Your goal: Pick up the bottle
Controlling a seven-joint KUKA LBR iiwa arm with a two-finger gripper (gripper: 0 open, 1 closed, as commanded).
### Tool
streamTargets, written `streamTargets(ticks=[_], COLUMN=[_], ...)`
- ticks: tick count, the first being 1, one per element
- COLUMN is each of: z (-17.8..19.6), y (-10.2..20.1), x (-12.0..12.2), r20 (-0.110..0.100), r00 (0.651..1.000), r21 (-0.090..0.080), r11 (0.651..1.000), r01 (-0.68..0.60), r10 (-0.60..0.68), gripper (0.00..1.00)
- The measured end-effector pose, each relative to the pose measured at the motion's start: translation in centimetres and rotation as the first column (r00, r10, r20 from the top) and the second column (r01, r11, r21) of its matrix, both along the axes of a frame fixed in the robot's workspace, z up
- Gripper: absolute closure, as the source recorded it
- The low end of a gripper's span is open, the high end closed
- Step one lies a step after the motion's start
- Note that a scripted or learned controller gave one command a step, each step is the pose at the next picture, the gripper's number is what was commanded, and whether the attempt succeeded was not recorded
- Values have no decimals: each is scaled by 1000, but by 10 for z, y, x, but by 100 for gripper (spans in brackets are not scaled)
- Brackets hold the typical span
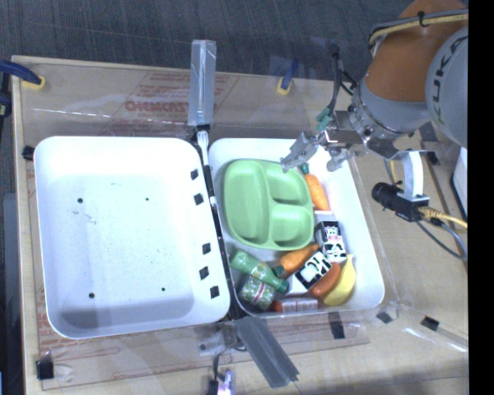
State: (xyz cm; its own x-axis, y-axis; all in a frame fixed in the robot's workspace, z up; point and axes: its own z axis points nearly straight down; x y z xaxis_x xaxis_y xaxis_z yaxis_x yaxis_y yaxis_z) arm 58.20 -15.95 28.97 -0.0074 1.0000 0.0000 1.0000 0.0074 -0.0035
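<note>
Camera view, looking down at a slant, has the gripper (317, 153) hanging over the far rim of the right bin (369, 245), its two fingers spread apart with nothing between them. One fingertip sits just above the far edge of the green tray (267, 204); the other is out toward the carrot (317, 191).

The bottle (258, 279) lies on its side in the near part of the same bin, green, with what looks like a crumpled label, though the picture is too soft to be sure of its cap end. It is pressed close to the dividing wall, touching the near edge of the tray, with a second carrot (298, 259) just beside it and a banana (341, 282) and a black-and-white box (324, 256) a little further to the right.

So the bottle is well apart from the gripper, on the opposite side of the tray, toward the camera and to the left. To do this step well, the arm should travel across above the tray, turn the fingers to straddle the bottle across its narrow width, and come down where neither finger lands on the carrot or scrapes the wall. The left bin (115, 237) plays no part.
</note>
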Motion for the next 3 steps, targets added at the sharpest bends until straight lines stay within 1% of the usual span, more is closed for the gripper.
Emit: streamTargets(ticks=[1,2,3], z=[-187,-178,-195], y=[34,40,24], x=[59,60,76], r20=[4,1,-1], r00=[999,999,999], r21=[-1,6,7], r11=[999,999,999], r01=[-44,-52,48], r10=[44,52,-48], gripper=[0,100,100])
